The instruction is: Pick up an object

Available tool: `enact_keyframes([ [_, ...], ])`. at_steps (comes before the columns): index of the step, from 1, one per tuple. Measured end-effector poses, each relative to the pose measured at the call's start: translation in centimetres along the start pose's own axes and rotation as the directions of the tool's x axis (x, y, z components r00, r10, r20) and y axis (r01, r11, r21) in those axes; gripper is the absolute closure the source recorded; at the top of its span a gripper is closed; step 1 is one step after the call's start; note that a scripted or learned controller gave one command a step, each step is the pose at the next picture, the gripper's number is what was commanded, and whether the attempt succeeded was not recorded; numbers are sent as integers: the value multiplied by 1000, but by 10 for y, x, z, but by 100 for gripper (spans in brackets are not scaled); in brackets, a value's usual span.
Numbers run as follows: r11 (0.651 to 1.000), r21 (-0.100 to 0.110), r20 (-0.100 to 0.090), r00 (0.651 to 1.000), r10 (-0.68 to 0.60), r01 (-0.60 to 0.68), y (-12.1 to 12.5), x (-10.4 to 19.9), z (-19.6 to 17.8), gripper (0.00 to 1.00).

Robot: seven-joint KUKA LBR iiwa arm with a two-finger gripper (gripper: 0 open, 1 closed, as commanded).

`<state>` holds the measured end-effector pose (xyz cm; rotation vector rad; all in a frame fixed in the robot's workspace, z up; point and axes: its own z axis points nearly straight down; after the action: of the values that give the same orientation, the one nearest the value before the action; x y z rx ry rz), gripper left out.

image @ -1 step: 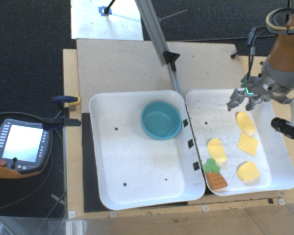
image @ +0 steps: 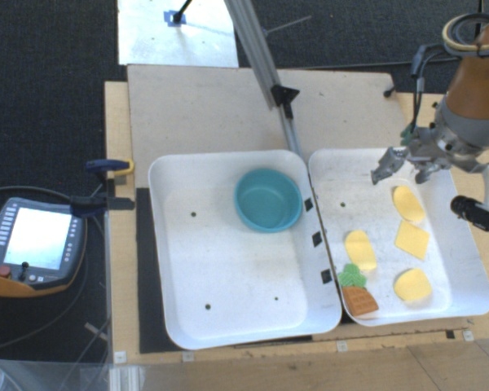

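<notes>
Gripper (image: 406, 166) spread wide and holding nothing, above right bin (image: 464, 300), near yellow pieces (image: 407, 204), teal bowl (image: 267, 200) in left bin (image: 179, 300)

Left bin roomy, right bin crowded

The left bin (image: 187, 300) held one teal bowl (image: 267, 200) near its far edge; yellow pieces (image: 412, 239) and a carrot toy (image: 357, 292) cluttered the right bin (image: 342, 186).

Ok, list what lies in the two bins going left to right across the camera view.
Teal bowl in the left bin → then, in the right bin, green and orange toy at its near-left corner → gripper above the far end. The yellow pieces overlap in order, so I leave them out.
</notes>
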<state>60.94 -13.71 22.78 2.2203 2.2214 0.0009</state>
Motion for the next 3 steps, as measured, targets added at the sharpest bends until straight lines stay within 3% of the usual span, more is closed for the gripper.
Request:
enact_keyframes([
  [3,1000,4,-1,1000,0,0,-7,2,139,0],
])
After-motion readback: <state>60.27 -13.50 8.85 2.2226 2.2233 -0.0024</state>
